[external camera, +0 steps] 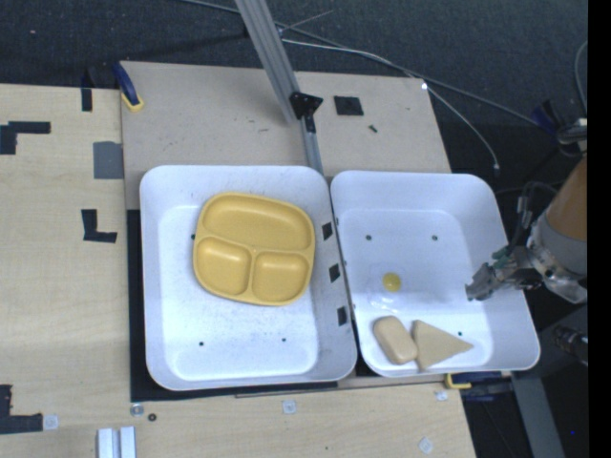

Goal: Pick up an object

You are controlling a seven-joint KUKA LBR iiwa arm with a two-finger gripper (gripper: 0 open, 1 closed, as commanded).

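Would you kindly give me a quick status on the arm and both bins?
Gripper at right bin's right wall, nothing seen held. Small yellow piece, tan block, tan wedge lie there. Yellow tray in left bin.

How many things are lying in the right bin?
3: a small yellow ball near the middle, a tan rounded block at the front, and a tan wedge touching its right side.

A pale wooden bench (57, 284) fills the left and lower parts of the view, marked with several dark tape pieces (95, 225). A tan board (220, 113) lies on it. Beyond, the floor is dark carpet (430, 17), crossed by thin cables (458, 98). A grey metal pole (267, 41) slants down from the top. Light is even, without hard shadows.
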